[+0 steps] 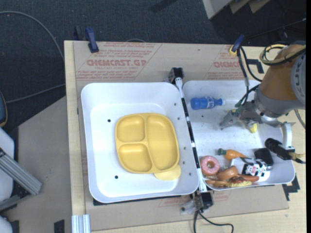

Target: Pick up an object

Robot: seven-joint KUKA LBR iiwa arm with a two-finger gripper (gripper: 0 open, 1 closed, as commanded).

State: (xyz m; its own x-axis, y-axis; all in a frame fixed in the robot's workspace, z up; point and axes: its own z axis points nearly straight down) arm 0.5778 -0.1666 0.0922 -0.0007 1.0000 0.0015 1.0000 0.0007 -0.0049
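Candidate objects, right bin point(291, 176): blue bottle point(205, 102) near the far wall; pink donut point(210, 165), carrot point(233, 154) and other small toys heaped at the near edge. Gripper point(239, 118) low over the bin's middle, fingers spread, pinching nothing, so the pick is not yet made. Left bin point(92, 130): yellow divided plate point(146, 142).

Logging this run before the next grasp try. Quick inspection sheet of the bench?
Surface: wooden bench with two white bins, left bin and right bin, side by side.
Job's things: blue bottle lying at the right bin's far end; pink donut, carrot, hot dog and a black-and-white toy crowded at its near end.
Clutter: yellow divided plate in the left bin, a yellow piece beside it.
Gripper: gripper low over the right bin's middle, nothing seen between its fingers.
Cables: black cables by the arm; grey cable on the floor.
Surroundings: dark carpet, blue clamps on the far edge.
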